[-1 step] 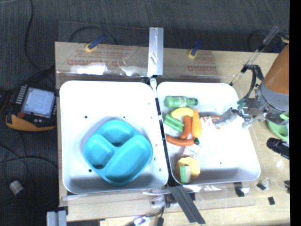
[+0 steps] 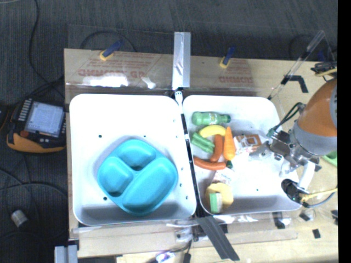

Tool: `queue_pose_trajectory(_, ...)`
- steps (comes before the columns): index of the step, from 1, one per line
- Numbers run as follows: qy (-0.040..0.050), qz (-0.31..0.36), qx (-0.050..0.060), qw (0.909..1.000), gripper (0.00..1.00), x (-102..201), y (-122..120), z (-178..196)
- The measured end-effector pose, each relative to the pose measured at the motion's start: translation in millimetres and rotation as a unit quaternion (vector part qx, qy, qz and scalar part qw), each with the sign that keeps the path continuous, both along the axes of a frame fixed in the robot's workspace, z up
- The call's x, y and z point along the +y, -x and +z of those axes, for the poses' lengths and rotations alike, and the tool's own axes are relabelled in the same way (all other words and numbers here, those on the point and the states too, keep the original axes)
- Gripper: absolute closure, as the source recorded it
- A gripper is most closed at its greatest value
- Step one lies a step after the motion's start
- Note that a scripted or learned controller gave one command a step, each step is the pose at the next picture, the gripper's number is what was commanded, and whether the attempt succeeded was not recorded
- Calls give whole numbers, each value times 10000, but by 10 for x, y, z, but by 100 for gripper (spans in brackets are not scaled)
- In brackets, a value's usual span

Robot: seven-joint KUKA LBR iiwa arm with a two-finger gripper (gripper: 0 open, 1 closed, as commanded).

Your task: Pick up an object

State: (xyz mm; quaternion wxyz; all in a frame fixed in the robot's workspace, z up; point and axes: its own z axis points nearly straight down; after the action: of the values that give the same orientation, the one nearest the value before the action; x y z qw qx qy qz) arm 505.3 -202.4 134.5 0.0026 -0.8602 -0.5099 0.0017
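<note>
The right bin (image 2: pixel 258 188) holds a pile of toy food at its left side. A green bottle (image 2: pixel 210 117) lies at the back, with a yellow banana (image 2: pixel 211 130) and a green piece (image 2: pixel 202 143) just in front of it. Two orange carrots (image 2: pixel 223 146) stand beside these, and a third orange piece (image 2: pixel 209 164) lies across below them. A small brown and white packet (image 2: pixel 249 142) rests in the middle of the bin. A yellow and green item (image 2: pixel 218 195) sits near the front wall. My gripper (image 2: pixel 272 145) hangs over the right side of the bin, just right of the packet.
The left bin (image 2: pixel 88 114) bears a blue divided plate (image 2: pixel 137 174). A metal divider bar (image 2: pixel 181 59) stands behind where the bins meet. The grey arm with its orange band (image 2: pixel 321 114) crosses the right bin's right rim. A handheld pendant (image 2: pixel 38 122) lies off the bench at left.
</note>
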Motion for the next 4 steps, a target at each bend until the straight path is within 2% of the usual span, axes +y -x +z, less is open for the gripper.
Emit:
queue_pose_trajectory(1,11,510,-8,9987,0,574,-495,283)
queue_pose_trajectory(2,23,1483,-5,9889,0,413,-478,639)
queue_pose_trajectory(3,24,1452,9,9894,100,411,-483,715)
queue_pose_trajectory(4,26,1452,9,9894,0,411,-483,715)
